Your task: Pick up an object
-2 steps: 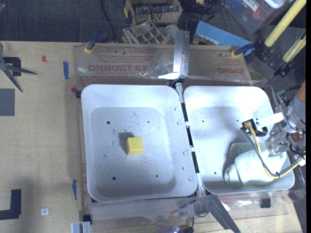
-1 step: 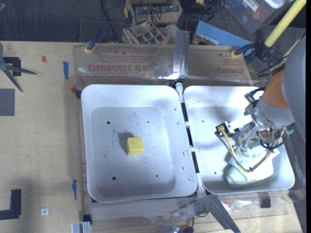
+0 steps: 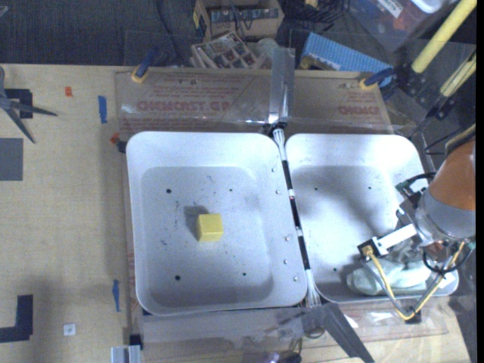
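Two white bins side by side on the bench. The left bin [image 3: 151,157] has a single yellow block [image 3: 210,227] lying flat on its floor, a little left of centre, well apart from every wall and from the arm.

The arm [image 3: 454,191] reaches in at the right edge and is low over the near right corner of the right bin [image 3: 340,165]. The gripper [image 3: 393,262] sits down in that corner, just above or against a pale greenish-white object [image 3: 370,280] lying on the bin floor by the near wall. Cables and a yellowish loop cross in front of the tool, so contact cannot be confirmed.

Jaw state: cannot tell — the tool end is blurred and partly masked by the object and the wiring.

Progress, as judged: the approach looks done, with the tool lowered to the pale object. The grasp is not confirmed, and nothing is seen raised off a bin floor. Remaining — close on the object, if not already closed, then lift it clear. The yellow block lies untouched as an alternative target.
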Available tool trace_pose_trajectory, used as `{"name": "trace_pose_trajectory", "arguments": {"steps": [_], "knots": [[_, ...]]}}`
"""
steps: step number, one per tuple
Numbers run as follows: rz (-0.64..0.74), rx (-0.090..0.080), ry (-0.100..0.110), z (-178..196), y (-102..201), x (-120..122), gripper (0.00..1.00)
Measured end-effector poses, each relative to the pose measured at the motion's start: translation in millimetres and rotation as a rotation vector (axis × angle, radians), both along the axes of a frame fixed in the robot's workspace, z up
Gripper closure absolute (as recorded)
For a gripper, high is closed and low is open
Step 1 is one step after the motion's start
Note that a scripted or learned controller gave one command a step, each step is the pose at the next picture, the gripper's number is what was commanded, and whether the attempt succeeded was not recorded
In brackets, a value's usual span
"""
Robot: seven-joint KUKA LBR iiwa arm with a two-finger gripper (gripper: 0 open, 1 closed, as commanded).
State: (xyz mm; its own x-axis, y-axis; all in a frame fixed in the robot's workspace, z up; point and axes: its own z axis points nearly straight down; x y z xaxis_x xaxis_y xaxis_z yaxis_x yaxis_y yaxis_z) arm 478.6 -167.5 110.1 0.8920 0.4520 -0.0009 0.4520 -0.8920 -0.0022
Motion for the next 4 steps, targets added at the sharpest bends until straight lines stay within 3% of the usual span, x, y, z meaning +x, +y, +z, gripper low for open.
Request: {"name": "trace_pose_trajectory", "arguments": {"steps": [1,2,3,4], "knots": [[-0.057,-0.001,0.0,82.2,-6.1,25.2,1.0],[-0.268,0.002,0.004,42.0,-55.6,0.0,1.0],[-0.268,0.002,0.005,51.5,-55.7,0.0,1.0],[-0.265,-0.001,0.0,136.4,-45.0,1.6,1.0]]}}
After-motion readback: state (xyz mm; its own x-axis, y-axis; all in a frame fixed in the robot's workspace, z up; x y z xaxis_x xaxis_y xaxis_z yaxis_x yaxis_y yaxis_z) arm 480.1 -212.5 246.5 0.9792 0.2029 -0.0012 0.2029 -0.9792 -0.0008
